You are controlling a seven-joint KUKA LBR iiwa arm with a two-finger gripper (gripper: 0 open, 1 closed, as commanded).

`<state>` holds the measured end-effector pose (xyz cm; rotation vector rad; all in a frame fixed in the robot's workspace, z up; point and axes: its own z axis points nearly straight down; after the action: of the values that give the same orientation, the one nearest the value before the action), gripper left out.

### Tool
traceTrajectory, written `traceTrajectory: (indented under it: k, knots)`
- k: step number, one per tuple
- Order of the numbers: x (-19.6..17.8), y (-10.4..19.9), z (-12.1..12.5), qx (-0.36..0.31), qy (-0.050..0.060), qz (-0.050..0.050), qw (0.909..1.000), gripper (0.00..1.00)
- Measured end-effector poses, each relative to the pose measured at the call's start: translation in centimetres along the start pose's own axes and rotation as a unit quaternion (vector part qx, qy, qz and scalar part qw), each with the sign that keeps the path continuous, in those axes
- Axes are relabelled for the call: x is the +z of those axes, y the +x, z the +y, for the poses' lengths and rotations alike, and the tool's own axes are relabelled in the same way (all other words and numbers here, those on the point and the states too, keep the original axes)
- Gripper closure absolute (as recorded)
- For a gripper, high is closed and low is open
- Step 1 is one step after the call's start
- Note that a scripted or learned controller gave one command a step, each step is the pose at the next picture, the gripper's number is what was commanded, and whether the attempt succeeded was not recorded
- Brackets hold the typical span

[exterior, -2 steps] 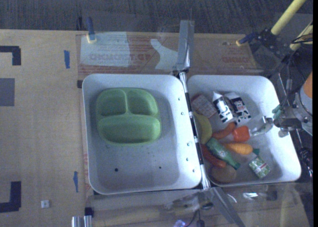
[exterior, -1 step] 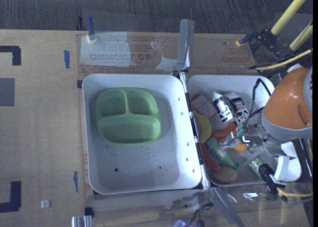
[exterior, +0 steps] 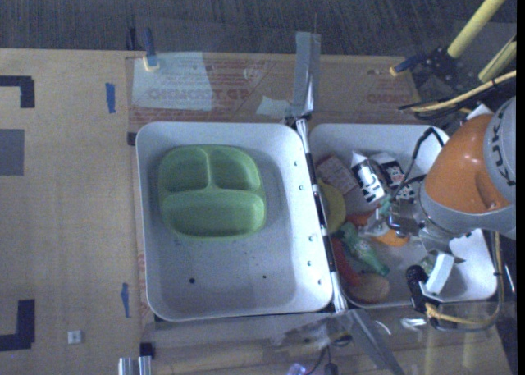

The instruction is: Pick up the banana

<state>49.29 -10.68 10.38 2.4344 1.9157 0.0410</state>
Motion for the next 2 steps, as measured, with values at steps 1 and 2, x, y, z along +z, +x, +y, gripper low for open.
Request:
traceTrajectory:
  k: [1,2]
  knots:
    - [-8.6,10.1,0.0,0.116,0.028,-0.001,0.9929,0.00]
    - [-9.0,20.0,3.7,0.205,0.027,-0.004,0.9783,0.00]
